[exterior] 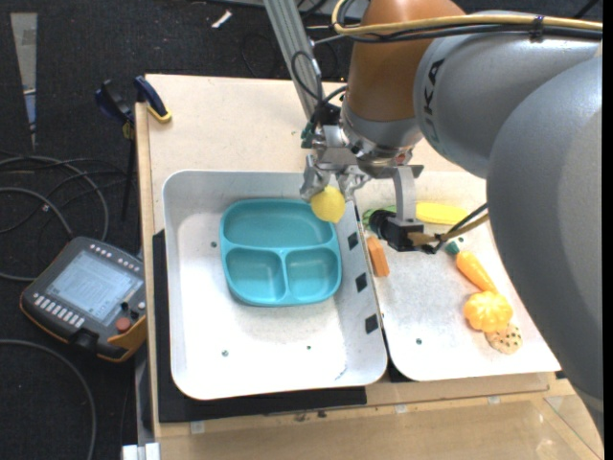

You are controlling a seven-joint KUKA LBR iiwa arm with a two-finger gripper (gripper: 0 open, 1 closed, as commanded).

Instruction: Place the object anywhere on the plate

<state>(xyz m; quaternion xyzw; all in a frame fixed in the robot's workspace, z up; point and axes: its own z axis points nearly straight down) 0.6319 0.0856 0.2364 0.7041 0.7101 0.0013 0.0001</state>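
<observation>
Clutter lies in the right bin (pixel 431 353): a carrot (pixel 473 268), a lumpy orange-yellow fruit (pixel 487 310) with a speckled cookie (pixel 505 338) touching its near side, a long yellow piece (pixel 442 213), and a small orange stick (pixel 377 258) close to the wall shared with the left bin (pixel 192 333). In the left bin a teal plate (pixel 281 257) with three compartments lies towards the far right corner, close to that wall. Off the table (pixel 220 123), a handheld control screen (pixel 81 295) rests among cables on the floor to the left, and a blue and yellow clamp (pixel 144 99) grips the table's far left corner.

The arm (pixel 536 113) covers the far right part of the right bin and cuts off the end of the long yellow piece. A bit of green (pixel 379 217) beside it is too hidden to name.

The arm reaches in from the right, its wrist turned straight down. The pincer (pixel 330 188) is clenched on a small yellow ball (pixel 328 204), which hangs at the plate's far right corner, over the rim. Whether the ball touches the plate I cannot tell.
</observation>
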